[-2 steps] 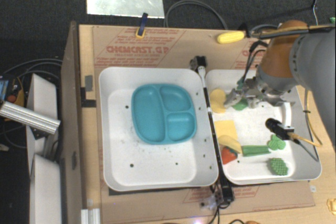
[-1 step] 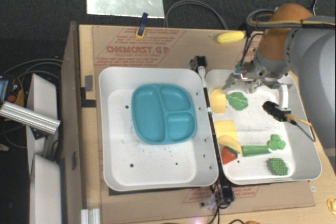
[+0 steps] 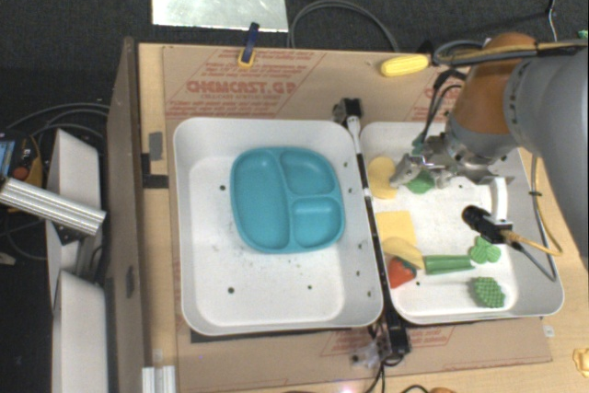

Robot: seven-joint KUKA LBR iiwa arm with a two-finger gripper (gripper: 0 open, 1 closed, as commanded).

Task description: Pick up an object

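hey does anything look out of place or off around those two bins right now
One thing: a yellow banana-shaped toy lies on the cardboard behind the right bin, outside it, while the other small toys sit inside that bin. The blue divided plate lies flat in the left bin. Nothing looks spilled or broken.

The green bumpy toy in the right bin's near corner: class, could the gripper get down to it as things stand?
Probably yes. The green bumpy toy lies apart from the other pieces with nothing on top of it. The gripper hovers further back in the right bin, though the bin's wall beside it may crowd one finger.
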